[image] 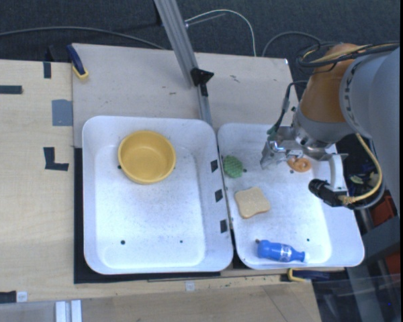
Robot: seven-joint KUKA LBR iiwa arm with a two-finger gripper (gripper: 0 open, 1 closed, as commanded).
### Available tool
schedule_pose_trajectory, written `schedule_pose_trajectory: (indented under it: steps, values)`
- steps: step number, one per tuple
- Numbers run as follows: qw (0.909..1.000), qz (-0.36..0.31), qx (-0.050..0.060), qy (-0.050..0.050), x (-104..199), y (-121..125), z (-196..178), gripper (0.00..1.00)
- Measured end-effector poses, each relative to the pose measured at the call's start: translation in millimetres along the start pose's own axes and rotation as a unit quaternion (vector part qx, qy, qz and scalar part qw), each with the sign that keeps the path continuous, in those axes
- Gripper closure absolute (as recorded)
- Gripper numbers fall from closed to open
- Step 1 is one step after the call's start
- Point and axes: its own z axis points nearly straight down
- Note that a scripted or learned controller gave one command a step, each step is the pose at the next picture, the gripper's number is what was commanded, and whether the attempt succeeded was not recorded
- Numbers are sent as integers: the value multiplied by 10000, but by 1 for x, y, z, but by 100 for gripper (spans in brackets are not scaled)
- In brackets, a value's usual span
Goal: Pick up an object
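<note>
- KUKA arm reaches in from right, gripper [274, 154] low over upper part of right bin [336, 247]; can't tell from this angle how the tool is set, and nothing is seen held.
- Pick candidates in right bin: green ball [233, 166] by the divider, just left of gripper; toast [252, 202] mid-bin, below it; blue bottle [279, 251] lying on its side near the front rim. Small orange item [299, 164] sits right by the wrist, too blurred to ID.
- Left bin [101, 233] holds a yellow bowl [146, 155], well apart from the arm.
- Risks, as a judgement: ball prob. rolls if nudged off-centre and could wedge vs. the bin wall; toast is flat, so a grab may skid over it or scrape the floor; bottle may spin away if pinched near an end.
- Ball's spot near the divider leaves little room on that side, so a wall strike is possible.
</note>
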Motion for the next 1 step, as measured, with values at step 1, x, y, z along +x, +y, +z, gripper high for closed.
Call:
schedule_pose_trajectory:
  steps: [1]
  values:
    - [10000, 2, 3, 1, 0, 1, -53, 100]
